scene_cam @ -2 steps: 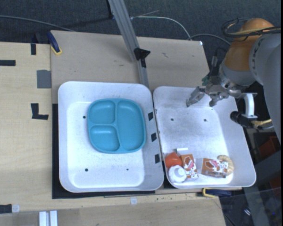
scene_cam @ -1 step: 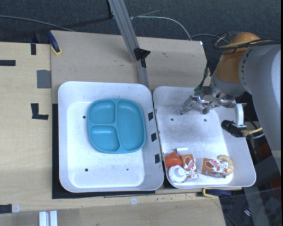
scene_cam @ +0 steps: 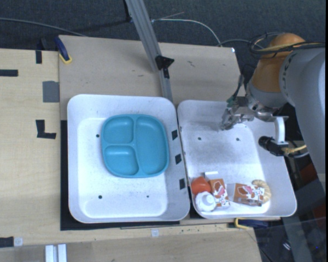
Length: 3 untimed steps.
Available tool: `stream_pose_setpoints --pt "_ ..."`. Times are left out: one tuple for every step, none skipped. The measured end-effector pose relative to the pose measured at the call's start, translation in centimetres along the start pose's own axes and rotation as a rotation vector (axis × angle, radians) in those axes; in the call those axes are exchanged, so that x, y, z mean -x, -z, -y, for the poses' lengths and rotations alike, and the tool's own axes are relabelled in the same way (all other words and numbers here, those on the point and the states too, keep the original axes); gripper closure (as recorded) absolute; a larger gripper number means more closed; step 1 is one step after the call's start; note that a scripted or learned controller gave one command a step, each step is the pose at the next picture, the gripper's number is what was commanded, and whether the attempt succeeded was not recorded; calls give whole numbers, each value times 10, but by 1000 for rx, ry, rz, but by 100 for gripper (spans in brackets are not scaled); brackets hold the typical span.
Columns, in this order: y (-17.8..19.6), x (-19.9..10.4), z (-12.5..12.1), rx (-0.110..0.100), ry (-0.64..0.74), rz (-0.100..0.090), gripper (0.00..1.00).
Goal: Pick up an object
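The gripper [scene_cam: 230, 120] is being held over the right bin [scene_cam: 238, 146], toward its 12 o'clock edge; whether the jaws are open or closed cannot be told. Small packaged objects [scene_cam: 229, 192] are lying at that bin's 6 o'clock edge. A blue divided plate [scene_cam: 135, 146] is being carried in the left bin [scene_cam: 82, 162].
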State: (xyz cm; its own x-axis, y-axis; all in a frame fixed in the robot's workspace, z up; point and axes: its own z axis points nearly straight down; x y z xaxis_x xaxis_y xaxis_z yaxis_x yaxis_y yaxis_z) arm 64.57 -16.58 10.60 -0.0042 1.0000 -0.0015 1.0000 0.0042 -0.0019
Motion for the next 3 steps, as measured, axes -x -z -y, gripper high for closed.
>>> stream_pose_setpoints --pt "46 -3 -8 5 -2 -1 100" --pt "105 -12 -12 6 -2 -1 100" --pt "113 -13 -12 2 -3 -2 100"
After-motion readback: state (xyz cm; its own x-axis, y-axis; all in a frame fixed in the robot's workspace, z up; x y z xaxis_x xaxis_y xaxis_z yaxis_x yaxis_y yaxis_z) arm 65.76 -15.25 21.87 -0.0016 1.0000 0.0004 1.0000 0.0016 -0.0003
